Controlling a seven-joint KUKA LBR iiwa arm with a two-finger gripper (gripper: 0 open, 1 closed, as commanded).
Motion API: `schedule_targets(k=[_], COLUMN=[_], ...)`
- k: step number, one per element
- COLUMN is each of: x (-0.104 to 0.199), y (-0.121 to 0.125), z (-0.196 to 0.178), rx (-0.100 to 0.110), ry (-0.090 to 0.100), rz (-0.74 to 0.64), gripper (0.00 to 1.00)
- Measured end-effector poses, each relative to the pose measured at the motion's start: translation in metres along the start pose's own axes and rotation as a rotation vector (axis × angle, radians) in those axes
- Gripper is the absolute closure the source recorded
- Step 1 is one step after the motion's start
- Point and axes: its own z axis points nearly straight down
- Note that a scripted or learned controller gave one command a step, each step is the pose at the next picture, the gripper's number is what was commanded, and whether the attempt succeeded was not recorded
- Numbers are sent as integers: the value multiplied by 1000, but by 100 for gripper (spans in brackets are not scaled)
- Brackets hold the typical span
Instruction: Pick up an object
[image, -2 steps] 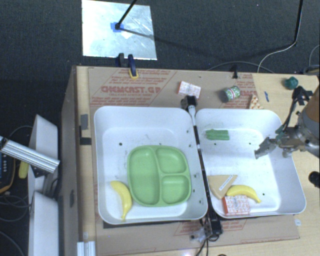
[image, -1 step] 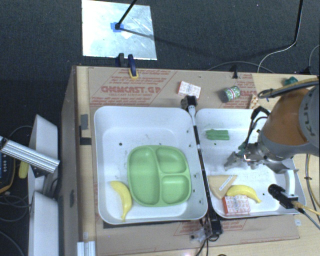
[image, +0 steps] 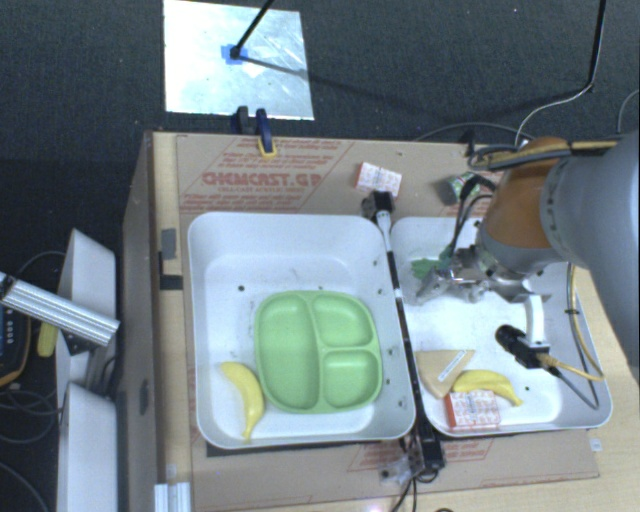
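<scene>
My gripper (image: 447, 283) is down in the far left part of the right bin (image: 570, 400), under the grey arm with its orange band. A small green object (image: 425, 267) lies right beside it on the left; I cannot tell whether they touch. Near the bin's front edge lie a yellow banana (image: 487, 383), a tan wedge (image: 442, 367) and a small red and white box (image: 471, 409), all well clear of the gripper.
The left bin (image: 215, 290) holds a green divided plate (image: 318, 349) and a second banana (image: 246, 397) by its front left corner. A divider rail (image: 396, 290) runs between the bins. A white tag (image: 379, 178) lies on the cardboard behind them.
</scene>
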Motion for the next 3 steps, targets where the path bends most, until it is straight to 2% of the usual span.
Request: schedule_targets(k=[1,2,3], x=[-7,-12,8], y=[52,67,67], z=[-1,-1,-1], rx=[-2,-2,-1], ry=[-1,0,0], rz=[-2,-2,-2], gripper=[0,0,0])
